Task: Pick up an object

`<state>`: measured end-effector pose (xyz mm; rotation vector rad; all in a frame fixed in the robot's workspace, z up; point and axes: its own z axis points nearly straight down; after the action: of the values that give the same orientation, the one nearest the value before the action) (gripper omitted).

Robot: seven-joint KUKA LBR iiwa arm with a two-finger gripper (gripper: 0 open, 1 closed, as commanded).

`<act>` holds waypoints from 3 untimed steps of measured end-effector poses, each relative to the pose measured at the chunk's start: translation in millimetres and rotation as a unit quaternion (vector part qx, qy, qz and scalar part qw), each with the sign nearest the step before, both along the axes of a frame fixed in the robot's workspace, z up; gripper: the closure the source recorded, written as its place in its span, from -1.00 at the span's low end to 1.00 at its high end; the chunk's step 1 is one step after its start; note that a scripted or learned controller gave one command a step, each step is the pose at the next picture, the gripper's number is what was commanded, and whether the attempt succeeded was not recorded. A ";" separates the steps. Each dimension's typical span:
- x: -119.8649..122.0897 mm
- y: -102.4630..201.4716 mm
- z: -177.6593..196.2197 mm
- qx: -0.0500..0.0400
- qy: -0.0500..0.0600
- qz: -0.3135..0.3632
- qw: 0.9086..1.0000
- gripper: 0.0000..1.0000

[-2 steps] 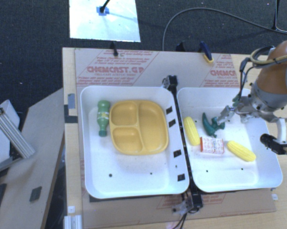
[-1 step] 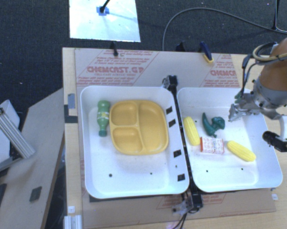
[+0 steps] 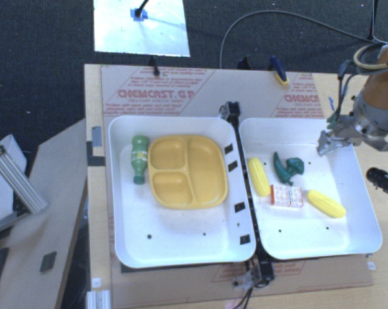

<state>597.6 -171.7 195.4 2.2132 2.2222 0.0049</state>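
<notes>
Hovering over the right bin's (image 3: 358,166) far right rim, the claw (image 3: 328,143) (finger state I cannot tell) has the green toy (image 3: 288,167) at its eight o'clock, lying roughly toward it.

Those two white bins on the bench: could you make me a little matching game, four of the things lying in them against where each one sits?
Things:
1. green plastic bottle
2. yellow three-compartment plate
3. dark green toy figure
4. small red and white box

Places:
A. middle of the left bin
B. right bin, between two yellow toy corn cobs
C. left bin, beside the plate's left edge
D. right bin, above the small box

Pairs: 1-C, 2-A, 3-D, 4-B
</notes>
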 end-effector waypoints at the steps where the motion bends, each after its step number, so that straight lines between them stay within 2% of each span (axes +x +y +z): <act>1: 1.4 -0.2 51.2 0.000 0.000 0.001 1.000 1.00; 3: 18.0 94.5 44.2 0.001 0.002 0.002 1.000 1.00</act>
<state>615.6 -77.2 239.5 2.2108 2.2301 0.0033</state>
